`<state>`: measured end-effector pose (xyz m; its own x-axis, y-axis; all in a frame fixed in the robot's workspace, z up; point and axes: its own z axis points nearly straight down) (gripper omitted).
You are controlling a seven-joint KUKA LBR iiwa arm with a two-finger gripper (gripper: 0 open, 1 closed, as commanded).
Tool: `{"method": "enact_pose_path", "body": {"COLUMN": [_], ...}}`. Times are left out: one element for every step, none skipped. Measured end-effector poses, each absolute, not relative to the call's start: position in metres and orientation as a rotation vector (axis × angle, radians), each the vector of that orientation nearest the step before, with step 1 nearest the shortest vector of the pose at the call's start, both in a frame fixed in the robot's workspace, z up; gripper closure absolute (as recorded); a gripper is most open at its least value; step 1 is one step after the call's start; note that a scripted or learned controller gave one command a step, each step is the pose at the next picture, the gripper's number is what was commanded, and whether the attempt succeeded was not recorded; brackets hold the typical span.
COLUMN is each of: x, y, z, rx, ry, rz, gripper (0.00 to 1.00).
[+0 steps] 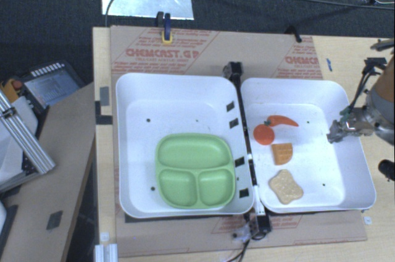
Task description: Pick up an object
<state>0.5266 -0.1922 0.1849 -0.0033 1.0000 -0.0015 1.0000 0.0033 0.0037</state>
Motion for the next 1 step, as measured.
{"method": "enact_pose_path", "body": {"x": [0.528], "y": [-0.1925], "z": [0.2162], "rx": [2.213], "ry": [2.223], "rz": [0.004], "gripper": [1.0]}}
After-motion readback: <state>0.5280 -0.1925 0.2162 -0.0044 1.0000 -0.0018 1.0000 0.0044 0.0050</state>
